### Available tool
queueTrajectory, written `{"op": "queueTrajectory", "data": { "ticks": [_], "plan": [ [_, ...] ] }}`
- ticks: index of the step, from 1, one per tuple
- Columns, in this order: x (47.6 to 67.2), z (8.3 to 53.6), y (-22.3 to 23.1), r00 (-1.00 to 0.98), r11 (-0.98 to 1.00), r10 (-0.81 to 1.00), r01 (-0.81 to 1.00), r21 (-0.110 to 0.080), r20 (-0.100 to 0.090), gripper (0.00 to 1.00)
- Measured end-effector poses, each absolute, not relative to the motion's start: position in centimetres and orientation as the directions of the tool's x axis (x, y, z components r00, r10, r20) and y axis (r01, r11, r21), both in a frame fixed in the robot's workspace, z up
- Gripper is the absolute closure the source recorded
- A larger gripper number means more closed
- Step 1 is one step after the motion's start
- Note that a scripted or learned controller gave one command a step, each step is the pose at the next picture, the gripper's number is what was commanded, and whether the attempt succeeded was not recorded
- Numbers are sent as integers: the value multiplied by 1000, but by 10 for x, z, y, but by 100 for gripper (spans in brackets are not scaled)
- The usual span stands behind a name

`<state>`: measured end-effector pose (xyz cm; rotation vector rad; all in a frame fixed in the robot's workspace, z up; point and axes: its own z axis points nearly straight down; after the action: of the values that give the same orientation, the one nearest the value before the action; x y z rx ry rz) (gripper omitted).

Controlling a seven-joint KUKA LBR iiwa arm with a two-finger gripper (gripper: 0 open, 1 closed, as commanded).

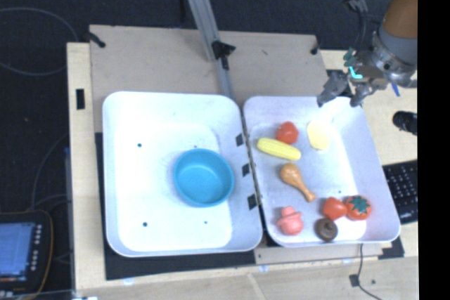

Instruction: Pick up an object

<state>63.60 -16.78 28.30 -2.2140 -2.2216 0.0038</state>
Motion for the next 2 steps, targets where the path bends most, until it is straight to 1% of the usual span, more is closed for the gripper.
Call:
{"op": "queueTrajectory", "data": {
  "ticks": [1, 2],
  "plan": [
    [637, 288, -168, -4, 4, 1000, 1000, 3, 1, 0],
    [638, 225, -175, 2, -2, 1000, 1000, -3, -4, 0]
  ]
}}
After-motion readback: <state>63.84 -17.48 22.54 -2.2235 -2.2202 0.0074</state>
